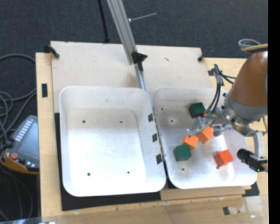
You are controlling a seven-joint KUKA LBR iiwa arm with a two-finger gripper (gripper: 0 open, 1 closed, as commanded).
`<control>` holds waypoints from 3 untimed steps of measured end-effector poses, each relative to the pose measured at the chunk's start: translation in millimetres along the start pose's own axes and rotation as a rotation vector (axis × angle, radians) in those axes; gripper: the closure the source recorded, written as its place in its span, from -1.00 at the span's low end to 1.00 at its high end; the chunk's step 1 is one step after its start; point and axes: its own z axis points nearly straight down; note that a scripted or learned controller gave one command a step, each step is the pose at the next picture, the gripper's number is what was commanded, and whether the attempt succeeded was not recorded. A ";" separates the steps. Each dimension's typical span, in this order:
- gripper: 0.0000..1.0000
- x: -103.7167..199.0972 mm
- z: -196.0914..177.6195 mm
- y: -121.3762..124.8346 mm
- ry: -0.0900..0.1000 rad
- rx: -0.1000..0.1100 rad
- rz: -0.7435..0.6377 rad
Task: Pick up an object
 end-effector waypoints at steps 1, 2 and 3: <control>-1.00 6.7 119.6 9.6 -0.002 0.000 -0.003; -1.00 46.3 14.1 40.5 0.001 -0.006 -0.011; -1.00 0.4 119.5 -4.1 0.001 0.002 -0.001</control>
